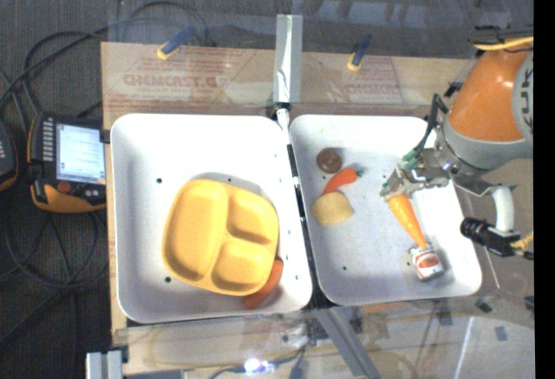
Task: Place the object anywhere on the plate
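Looking down on the bench, we are seeing the claw hanging over the right bin, at its upper right part. Whether it is wide or narrow we cannot tell. An orange carrot-shaped object is lying just below the claw, its upper end touching or almost touching the claw tip, with a small can at its lower end. The yellow plate is sitting in the left bin, well apart from the claw.
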Controlling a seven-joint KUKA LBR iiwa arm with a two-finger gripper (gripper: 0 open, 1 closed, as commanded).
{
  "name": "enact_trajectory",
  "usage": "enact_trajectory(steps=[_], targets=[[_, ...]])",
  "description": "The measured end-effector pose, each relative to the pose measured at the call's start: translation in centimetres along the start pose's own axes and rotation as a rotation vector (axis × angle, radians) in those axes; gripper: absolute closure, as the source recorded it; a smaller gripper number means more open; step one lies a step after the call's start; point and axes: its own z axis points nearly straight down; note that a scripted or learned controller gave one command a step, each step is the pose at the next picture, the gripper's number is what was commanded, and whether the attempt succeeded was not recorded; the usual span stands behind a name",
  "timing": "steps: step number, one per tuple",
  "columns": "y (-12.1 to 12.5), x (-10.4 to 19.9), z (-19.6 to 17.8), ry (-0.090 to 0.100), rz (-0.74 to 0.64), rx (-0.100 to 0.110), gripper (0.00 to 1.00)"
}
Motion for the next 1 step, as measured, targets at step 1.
enact_trajectory(steps=[1], targets=[[0.52,6.28,0.74,-0.001,-0.176,0.001,1.0]])
